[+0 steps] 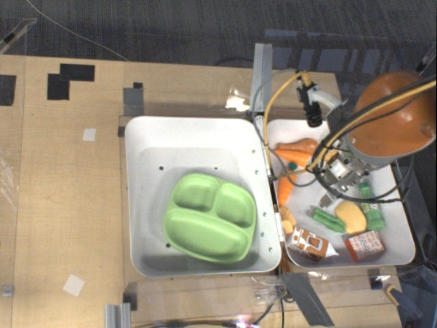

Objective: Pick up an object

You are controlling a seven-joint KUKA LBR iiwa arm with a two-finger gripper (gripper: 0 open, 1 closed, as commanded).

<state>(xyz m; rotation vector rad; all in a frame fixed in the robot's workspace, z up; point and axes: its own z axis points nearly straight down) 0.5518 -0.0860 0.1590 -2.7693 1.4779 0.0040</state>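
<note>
Gripper [336, 183] sits low over the right-hand shallow white bin [403, 248], just under the orange-banded wrist; cabling and the wrist body cover it, so can't tell how it's set or whether anything is in it.

Count, left-hand shallow white bin [140, 203]: 1 item, a light green three-compartment plastic plate [210, 216], lying slightly askew toward the bin's near right corner.

Count, right-hand bin: 1 orange carrot-shaped toy [295, 152] at the far side, 1 green stick-shaped piece [328, 219], 1 yellow rounded piece [351, 216] just beside it, 1 red-brown printed box [364, 245], 1 brown-and-white printed carton [311, 244] at the near edge. Pick candidates are all in this bin, near the gripper.

Hard to read: an orange strip [284, 191] along the bin's left wall, and a small green item [375, 219] right of the yellow piece, partly behind cables. Arm hides the bin's far right corner. Wooden worktop [61, 203] carries both bins.
</note>
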